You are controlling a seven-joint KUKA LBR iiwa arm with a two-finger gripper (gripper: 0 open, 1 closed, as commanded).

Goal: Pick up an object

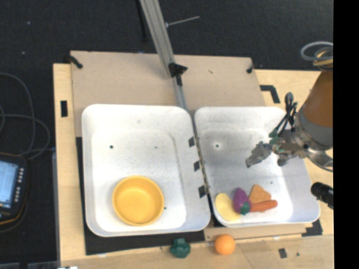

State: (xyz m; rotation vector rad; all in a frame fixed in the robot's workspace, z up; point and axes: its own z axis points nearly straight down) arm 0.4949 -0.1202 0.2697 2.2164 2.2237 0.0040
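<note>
Claw hangs over the right bin, out from the grey arm with its orange band coming in from the right. How far apart the fingers are, I cannot tell from up here, and nothing shows between them. Below the claw, toward the near rim of the same bin, a small cluster lies together: a pale yellow piece, a purple toy, an orange wedge and a carrot. Far to the claw's left, a yellow bowl sits in the left bin. On the worktop past the near rims lie an orange ball and a green toy.
</note>
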